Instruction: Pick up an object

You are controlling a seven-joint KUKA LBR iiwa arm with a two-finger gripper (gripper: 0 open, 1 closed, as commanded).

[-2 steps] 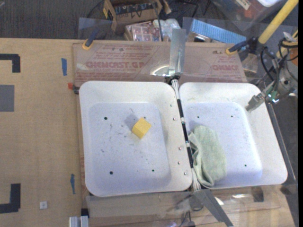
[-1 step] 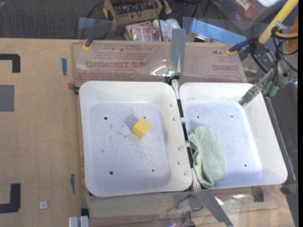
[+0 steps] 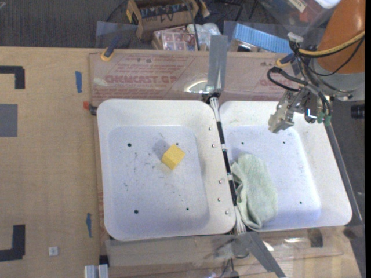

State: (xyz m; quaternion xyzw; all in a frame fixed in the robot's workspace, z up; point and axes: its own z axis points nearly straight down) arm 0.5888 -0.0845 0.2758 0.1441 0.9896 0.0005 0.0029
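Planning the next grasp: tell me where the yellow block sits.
The yellow block lies in the left bin, slightly above its middle, across the divider from the pale green cloth in the right bin.

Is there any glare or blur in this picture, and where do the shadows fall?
In the camera view, glare shines on the clear sheet behind the bins; the yellow block throws a soft grey shadow to its upper left; the gripper looks slightly blurred, while the green cloth is sharp.
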